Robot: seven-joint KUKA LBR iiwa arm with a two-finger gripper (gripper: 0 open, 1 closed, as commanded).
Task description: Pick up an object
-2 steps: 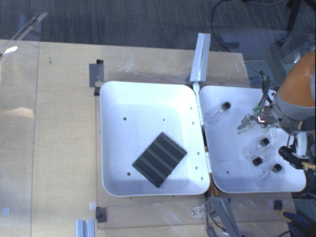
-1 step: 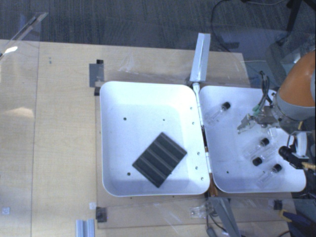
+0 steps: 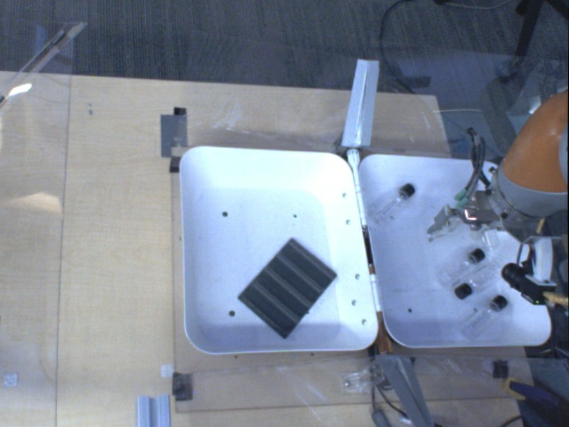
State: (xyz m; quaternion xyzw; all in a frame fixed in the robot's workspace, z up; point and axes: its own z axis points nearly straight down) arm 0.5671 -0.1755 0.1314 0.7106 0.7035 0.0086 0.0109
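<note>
The arm (image 3: 536,163) reaches in at 3 o'clock, its orange band over the right bin (image 3: 418,323), and its gripper (image 3: 452,219) hangs low above the middle of that bin. Whether it is wide, narrow or holding anything I cannot tell — metal and clear plastic blur together there.

The candidates for the pick are small clear vials with black caps. One (image 3: 402,193) lies toward 11 o'clock in the right bin, near the divider; three more (image 3: 471,274) cluster toward 5 o'clock. A dark ribbed block (image 3: 288,286) lies tilted in the left bin (image 3: 267,172), toward 6 o'clock, well apart from the arm.

To do the step well, I judge the arm should settle on one vial, come straight down over its body rather than its cap, and close across the narrow width — the vials are round and would likely roll from a glancing touch.

The vial bodies are nearly invisible against the white floor, so their lie is hard to read. The arm is cut off by the frame's edge.
</note>
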